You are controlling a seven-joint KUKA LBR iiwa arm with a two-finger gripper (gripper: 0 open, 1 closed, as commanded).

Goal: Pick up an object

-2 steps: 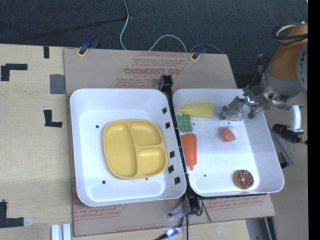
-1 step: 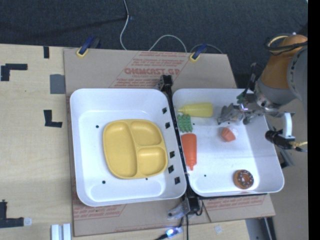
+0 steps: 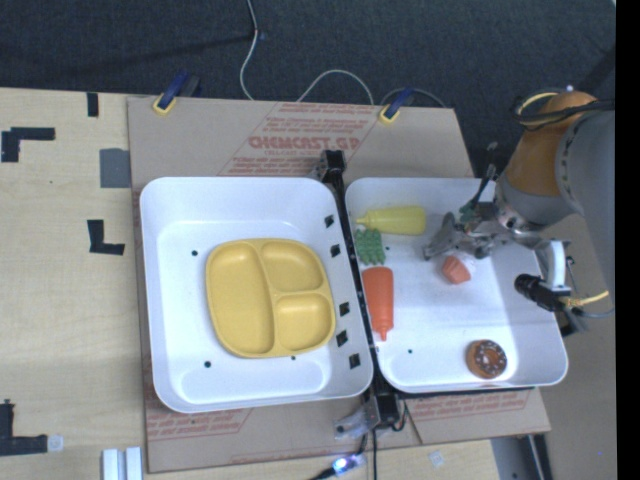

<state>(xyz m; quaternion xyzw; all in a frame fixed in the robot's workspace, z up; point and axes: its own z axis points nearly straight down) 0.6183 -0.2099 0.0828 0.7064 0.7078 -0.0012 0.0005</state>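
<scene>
Over the right bin [image 3: 520, 363], we see the hand [image 3: 452, 251] with fingers spread wide, poised just above a small red piece [image 3: 456, 270]. Left of it lie a corn cob [image 3: 395, 220] and carrot [image 3: 378, 298]; a yellow plate [image 3: 268, 296] fills the left bin [image 3: 170, 268].

The grey arm [image 3: 575, 183] reaches in from the right, wrist angled low.

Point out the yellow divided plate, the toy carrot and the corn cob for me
yellow divided plate [image 3: 268, 298], camera view, on the ridge between its compartments.
toy carrot [image 3: 378, 301], camera view, middle of its orange body.
corn cob [image 3: 396, 220], camera view, middle of the cob.
</scene>
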